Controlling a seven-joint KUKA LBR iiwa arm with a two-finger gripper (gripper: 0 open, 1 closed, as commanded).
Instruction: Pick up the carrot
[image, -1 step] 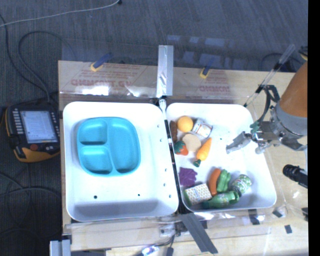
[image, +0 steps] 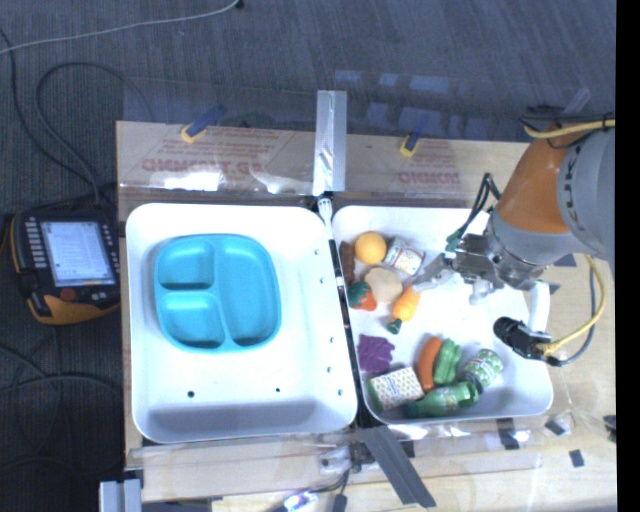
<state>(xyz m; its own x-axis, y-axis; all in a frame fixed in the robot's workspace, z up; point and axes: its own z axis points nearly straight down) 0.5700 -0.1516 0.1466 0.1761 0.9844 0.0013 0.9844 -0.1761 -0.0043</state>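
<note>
the small orange carrot with a green tip (image: 403, 306) is lying at a slant in the right white bin (image: 520, 405), just beside a beige potato-like lump (image: 381, 282) and below a round yellow-orange fruit (image: 371, 246). a second, redder orange vegetable (image: 429, 361) is sitting lower down beside green toy produce (image: 447, 396) and a purple piece (image: 376, 351). the gripper (image: 437, 268) is hanging over the bin just right of the carrot, near a small labelled can (image: 405, 259); its dark fingers are blurring together, so i cannot tell whether they are apart or together. nothing is showing between them. a turquoise divided plastic tray (image: 215, 290) is resting in the left white bin (image: 160, 400).
</note>
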